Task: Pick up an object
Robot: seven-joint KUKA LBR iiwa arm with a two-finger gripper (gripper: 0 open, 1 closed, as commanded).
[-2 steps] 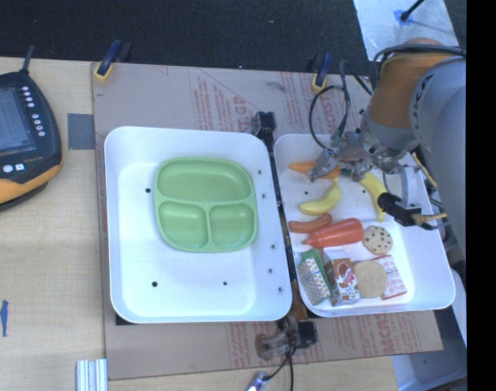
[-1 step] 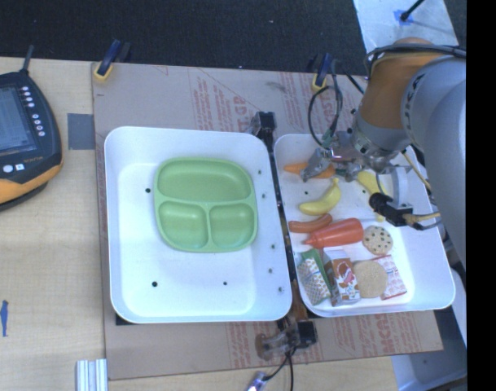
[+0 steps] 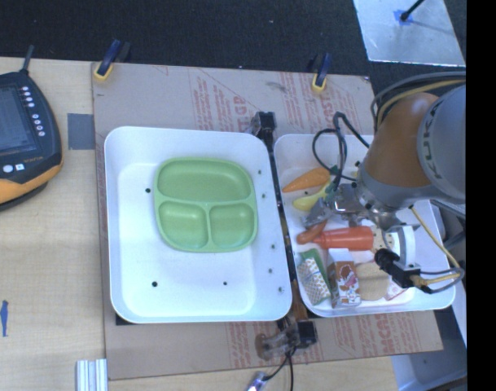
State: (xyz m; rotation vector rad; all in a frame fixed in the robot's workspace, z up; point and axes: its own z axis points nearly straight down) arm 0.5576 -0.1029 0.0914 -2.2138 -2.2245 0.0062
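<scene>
A wooden counter (image 3: 44,251) is carrying a brown cardboard sheet (image 3: 223,96), pinned at its far edge by two blue-and-yellow clamps (image 3: 107,59). On the sheet two shallow white bins are sitting side by side. The left bin (image 3: 129,292) is holding a green divided plate (image 3: 205,204), lying flat towards its far side. The right bin (image 3: 443,298) is crowded: an orange carrot (image 3: 307,179) at the far left, a red-orange bottle-like item (image 3: 339,239) lying across the middle, and a patterned packet (image 3: 313,277) beside a small printed box (image 3: 345,283) at the near side. A control pendant with a screen (image 3: 15,141) is resting on the counter at far left. Beyond the counter, dark carpet (image 3: 190,15) is showing.

The grey arm with its orange band (image 3: 398,153) is reaching in from the right, bending down over the right bin. Its pincer (image 3: 345,204) is hanging just above the red-orange item; I cannot tell how it is set.
</scene>
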